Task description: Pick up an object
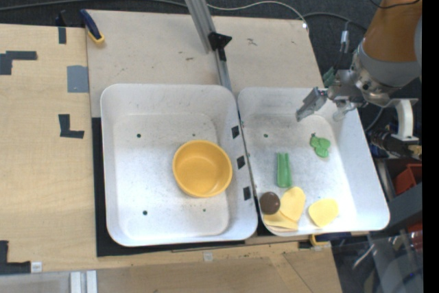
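Pincer [317, 106], spread and empty, hangs just above the green lump [319, 145].

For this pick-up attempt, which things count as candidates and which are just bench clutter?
Candidates:
yellow bowl
green block
small green toy
brown ball
yellow pieces

Clutter:
blue-and-yellow clamp
metal pole
cable

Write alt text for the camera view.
The gripper hangs over the right bin, which holds small green, yellow and brown toy items. A yellow bowl sits in the left bin.
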`<action>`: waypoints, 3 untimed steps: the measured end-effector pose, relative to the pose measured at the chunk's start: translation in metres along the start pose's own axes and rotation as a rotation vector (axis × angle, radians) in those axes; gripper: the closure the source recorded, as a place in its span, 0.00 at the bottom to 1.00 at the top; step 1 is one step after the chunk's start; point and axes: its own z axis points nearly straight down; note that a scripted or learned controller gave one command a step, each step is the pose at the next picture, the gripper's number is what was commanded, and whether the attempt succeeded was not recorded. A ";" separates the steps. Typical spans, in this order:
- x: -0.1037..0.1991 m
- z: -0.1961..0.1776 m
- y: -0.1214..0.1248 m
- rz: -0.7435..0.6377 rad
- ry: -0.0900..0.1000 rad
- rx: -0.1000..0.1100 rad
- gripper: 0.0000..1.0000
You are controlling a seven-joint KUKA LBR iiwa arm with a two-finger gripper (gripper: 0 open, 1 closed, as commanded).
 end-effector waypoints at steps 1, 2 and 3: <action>0.000 0.000 0.000 0.001 0.000 0.000 0.00; -0.007 0.056 -0.006 0.002 -0.001 0.003 0.00; -0.003 0.101 -0.012 0.002 0.000 0.005 0.00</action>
